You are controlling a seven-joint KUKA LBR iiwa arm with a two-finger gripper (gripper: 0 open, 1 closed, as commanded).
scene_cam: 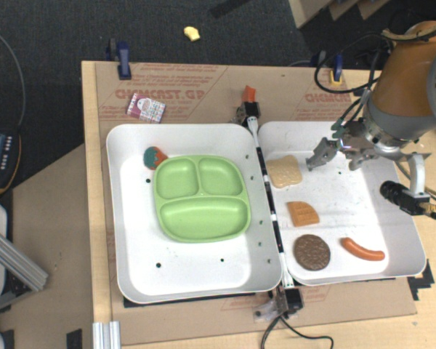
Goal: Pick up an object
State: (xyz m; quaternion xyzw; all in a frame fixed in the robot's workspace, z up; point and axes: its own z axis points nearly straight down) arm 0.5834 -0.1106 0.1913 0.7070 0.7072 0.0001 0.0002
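A KUKA arm, grey with an orange band above the wrist, reaches in from the right and holds its two-finger gripper (336, 151) above the far part of the right bin (407, 257). The two fingers stand spread wide apart, one toward the left and one toward the right, with nothing between them and no contact with any item.

The shallow white plastic right bin carries four pieces of toy food. A pale tan, squarish bread slice (284, 172) lies near the bin's left wall, just left of the gripper. Nearer, an orange-brown cracker-like wedge (302, 213) rests beside the same wall. At the near edge sit a flat, round, dark brown patty (312, 251) with a grainy surface and, to its right, a smooth, glossy red-orange sausage (362, 249).

The left bin (131, 267) holds a light green divided plate (201, 198), rounded at the corners, with three compartments. A small ball (155, 157), part teal and part red, touches the plate's far-left corner. Both bins rest on a brown cardboard sheet (203, 82) clamped to the bench
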